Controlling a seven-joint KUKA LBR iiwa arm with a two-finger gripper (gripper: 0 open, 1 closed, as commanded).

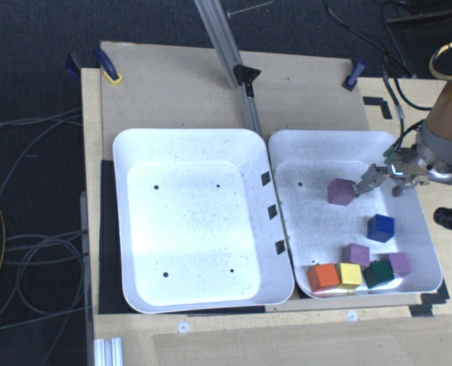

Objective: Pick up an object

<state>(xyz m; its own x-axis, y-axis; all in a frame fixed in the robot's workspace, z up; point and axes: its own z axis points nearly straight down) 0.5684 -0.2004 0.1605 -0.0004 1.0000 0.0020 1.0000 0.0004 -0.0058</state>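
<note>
The claw (378,177) hangs over the right bin (317,147), reaching in from the right, with its fingers spread apart and nothing between them. Just to its left, close to the nearer fingertip and perhaps touching it, a purple block (341,191) lies on the bin floor; it is a small, dull mauve cube, slightly turned. Below the claw sits a blue cube (380,228), well apart. Farther below, along the bin's near wall, cluster an orange block (324,277), a yellow block (350,274), a green block (378,273) and two more purple ones.
</note>
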